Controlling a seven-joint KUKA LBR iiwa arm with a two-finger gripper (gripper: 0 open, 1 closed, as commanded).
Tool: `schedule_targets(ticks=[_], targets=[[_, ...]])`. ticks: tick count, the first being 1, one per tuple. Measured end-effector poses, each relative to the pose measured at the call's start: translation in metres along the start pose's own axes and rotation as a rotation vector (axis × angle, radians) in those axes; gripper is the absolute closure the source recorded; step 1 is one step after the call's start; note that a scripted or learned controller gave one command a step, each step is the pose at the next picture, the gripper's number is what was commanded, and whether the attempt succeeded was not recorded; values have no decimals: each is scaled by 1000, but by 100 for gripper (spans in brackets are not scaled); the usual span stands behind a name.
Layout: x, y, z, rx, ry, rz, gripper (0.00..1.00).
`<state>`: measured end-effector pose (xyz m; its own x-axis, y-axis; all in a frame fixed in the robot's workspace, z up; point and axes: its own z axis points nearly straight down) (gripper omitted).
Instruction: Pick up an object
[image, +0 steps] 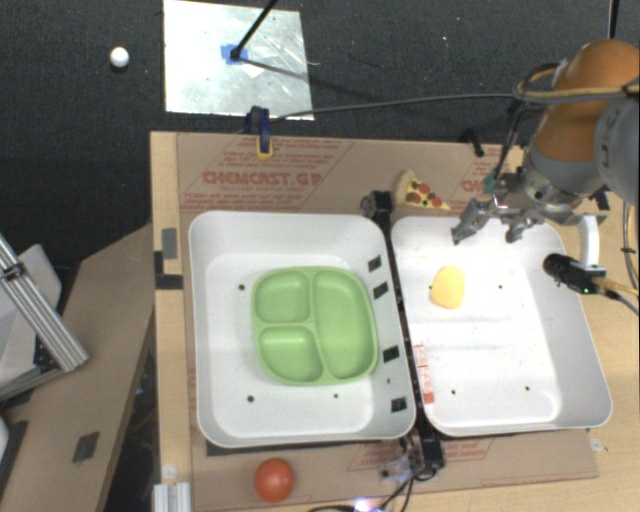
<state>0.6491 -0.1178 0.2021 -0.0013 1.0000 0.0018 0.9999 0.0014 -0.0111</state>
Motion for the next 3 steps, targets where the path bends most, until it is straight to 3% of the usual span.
schedule_targets(ticks=[1,3], targets=[[0,3,-8,-13,-2,-2,0],[1,10,95,-10,-2,-1,0]])
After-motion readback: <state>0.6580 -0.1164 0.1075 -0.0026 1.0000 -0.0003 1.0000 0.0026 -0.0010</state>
